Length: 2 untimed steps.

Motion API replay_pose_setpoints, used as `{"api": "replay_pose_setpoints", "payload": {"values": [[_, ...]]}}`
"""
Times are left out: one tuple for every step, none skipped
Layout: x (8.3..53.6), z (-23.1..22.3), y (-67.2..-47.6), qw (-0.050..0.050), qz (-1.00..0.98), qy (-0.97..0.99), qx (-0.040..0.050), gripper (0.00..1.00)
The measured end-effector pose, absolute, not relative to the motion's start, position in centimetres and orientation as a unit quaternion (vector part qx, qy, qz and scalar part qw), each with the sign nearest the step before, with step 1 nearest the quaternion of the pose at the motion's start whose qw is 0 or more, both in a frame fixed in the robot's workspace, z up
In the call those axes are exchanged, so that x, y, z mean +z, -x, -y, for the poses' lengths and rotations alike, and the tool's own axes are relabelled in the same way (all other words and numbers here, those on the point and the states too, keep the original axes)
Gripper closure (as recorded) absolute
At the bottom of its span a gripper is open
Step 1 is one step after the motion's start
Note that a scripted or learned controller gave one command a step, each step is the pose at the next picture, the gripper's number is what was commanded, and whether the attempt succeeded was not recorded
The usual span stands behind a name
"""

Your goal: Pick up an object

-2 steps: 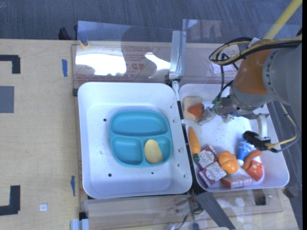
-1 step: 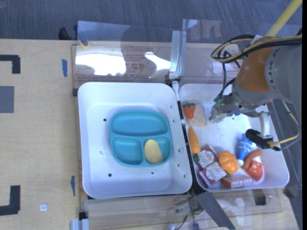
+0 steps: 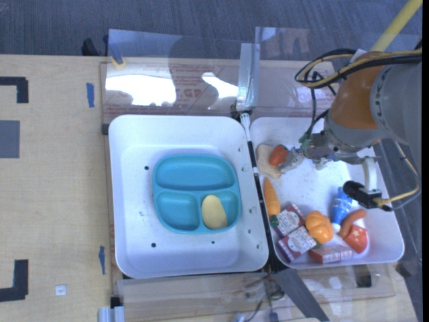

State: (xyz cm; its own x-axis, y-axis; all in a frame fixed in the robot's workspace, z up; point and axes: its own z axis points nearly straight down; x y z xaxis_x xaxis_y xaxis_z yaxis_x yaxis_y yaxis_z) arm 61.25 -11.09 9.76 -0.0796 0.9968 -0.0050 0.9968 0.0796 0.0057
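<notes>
Camera view: gripper low in right bin, at tomato near bin's left wall. Finger state: cannot tell. Tomato not visibly clamped. Remaining toys piled along front edge, away from the approach. Arm enters from right, wrist bent down, orange band uppermost. Left bin holds blue tray with lemon.

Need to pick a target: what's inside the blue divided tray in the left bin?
One yellow lemon-shaped object lies in the lower right compartment of the blue tray. The other compartments show bare blue plastic. Whatever sits beneath the tray is covered.
</notes>
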Motion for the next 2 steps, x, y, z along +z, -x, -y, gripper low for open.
{"api": "replay_pose_setpoints", "payload": {"values": [[10.68,11.11,-61.23,0.004,-0.735,-0.679,0.0004,1.0],[10.6,11.1,-61.2,0.003,-0.734,-0.679,0.0,0.0]]}}
